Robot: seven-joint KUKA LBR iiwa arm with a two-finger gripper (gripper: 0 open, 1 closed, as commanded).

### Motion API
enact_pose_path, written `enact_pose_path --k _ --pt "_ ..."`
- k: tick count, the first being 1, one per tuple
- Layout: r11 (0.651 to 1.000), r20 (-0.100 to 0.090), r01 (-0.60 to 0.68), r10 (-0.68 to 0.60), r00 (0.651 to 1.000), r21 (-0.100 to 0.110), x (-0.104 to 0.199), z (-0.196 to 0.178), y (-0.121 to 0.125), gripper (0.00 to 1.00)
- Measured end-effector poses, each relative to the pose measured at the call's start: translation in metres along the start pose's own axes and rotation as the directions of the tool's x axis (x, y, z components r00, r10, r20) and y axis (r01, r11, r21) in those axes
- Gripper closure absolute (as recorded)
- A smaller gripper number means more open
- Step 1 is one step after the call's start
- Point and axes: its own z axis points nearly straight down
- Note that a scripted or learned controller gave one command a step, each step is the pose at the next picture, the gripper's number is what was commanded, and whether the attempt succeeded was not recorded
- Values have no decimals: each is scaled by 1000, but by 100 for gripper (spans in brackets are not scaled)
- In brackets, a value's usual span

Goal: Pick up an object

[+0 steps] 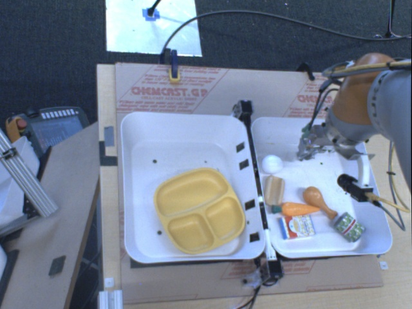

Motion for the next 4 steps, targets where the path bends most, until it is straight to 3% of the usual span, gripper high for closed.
enact_pose_path --k 1,2,3,4 --pt "1000 -10 1 -1 1000 24 1 -44 1 100" --pt "1000 -9 3 -3 1000 21 3 -101 14 100" --pt "1000 -10 3 -3 1000 22 7 -150 11 100" --pt "1000 -12 7 -6 1000 26 61 -156 8 100"
